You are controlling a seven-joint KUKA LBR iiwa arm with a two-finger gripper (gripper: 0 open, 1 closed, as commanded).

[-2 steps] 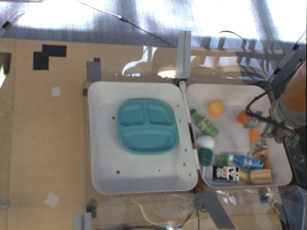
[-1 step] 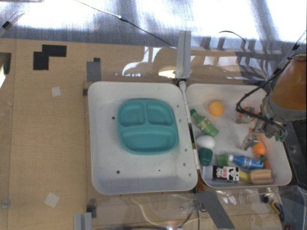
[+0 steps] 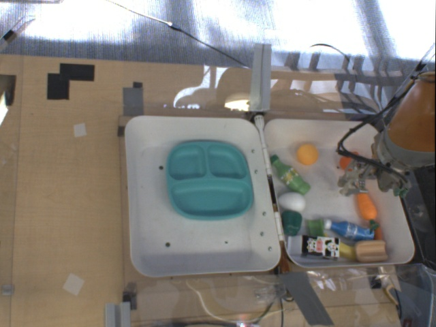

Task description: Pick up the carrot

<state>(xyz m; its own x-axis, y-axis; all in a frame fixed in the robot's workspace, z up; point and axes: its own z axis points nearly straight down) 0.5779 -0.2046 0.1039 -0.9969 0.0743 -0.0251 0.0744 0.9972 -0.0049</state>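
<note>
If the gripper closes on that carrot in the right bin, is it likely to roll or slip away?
Probably somewhat. The carrot looks smooth, rounded and tapered, so it may squirt out of a pinch or roll sideways. It looks like a stiff toy, likely light. The blue bottle lies close below it, so a nudge could push the carrot against it.

Wooden bench (image 3: pixel 68 203) — two white bins: left (image 3: pixel 146 251), right (image 3: pixel 320 131).

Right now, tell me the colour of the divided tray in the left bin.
Teal, seen in the camera view: divided tray.
</note>
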